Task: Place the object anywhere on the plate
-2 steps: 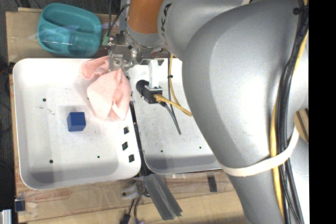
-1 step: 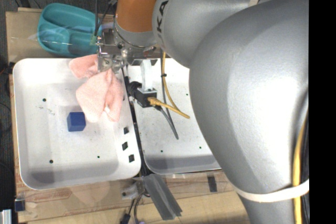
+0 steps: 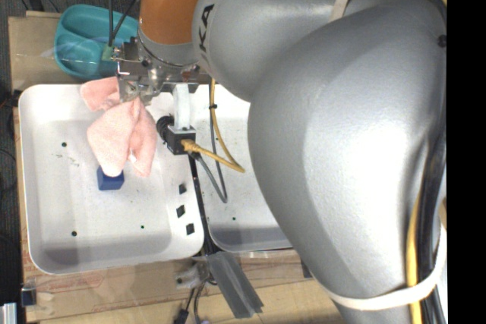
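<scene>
A: Two shallow white plastic bins [image 3: 45,239] sit side by side on the wooden table [image 3: 114,286]; the left one fills the lower left of the frame, the right one is mostly covered by the grey arm with the orange band [image 3: 326,125].

B: End effector?

A: The end effector [image 3: 137,91] is at upper centre-left, over the left bin's top edge. A soft pink cloth [image 3: 121,133] hangs from it, bunched at the top between the fingers, so they are closed onto the cloth. The cloth's lower folds drape down over the bin.

B: Other items?

A: A small blue block [image 3: 110,180] lies on the left bin's floor, just under the cloth's lower edge. A teal plastic plate [image 3: 80,42] sits beyond the bin, upper left, near the end effector.
</scene>
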Robot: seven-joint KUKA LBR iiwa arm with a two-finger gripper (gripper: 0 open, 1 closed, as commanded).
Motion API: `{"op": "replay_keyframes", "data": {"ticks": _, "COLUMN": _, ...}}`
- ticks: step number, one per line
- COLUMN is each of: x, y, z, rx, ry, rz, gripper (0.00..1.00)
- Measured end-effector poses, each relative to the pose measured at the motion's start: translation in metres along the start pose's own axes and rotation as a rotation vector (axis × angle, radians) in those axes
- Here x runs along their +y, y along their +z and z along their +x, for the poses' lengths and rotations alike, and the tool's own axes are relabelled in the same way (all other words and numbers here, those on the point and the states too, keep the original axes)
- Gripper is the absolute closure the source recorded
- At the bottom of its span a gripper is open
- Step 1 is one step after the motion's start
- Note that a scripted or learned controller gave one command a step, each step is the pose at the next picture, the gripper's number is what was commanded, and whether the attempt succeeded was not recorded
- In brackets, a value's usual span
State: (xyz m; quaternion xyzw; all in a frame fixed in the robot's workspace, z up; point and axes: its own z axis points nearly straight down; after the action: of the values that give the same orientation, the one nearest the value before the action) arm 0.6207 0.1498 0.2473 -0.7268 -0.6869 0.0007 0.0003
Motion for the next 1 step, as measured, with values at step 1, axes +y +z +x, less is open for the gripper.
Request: {"op": "replay_keyframes", "data": {"ticks": 1, "x": -0.0318, "y": 0.0165, "z": 0.0683, "rx": -0.001, "ry": -0.092, "rz": 0.005, "gripper": 1.0}}
